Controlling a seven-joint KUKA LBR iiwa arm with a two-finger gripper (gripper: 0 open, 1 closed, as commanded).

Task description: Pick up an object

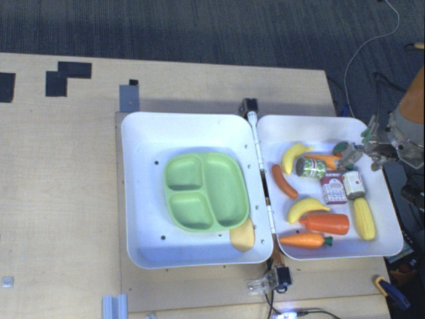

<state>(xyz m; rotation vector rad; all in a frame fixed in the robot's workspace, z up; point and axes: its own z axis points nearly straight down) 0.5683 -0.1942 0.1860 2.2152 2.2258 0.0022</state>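
Where the fingers [359, 149] hover (right bin [392, 244]) — spread apart, holding nothing

Arm [413, 115] cut off by right edge; tool [358, 153] blurred.

We're high above the bench [60, 198], looking down at a slant, far enough back to take in both white bins side by side. The left bin [143, 185] sits near the middle of our view, and everything else keys off it: the right bin [392, 241] lies just beside it toward the right edge, dark carpet [199, 18] stretches beyond its far rim, and bare bench runs out to its left. The arm [412, 111] enters past the right bin.
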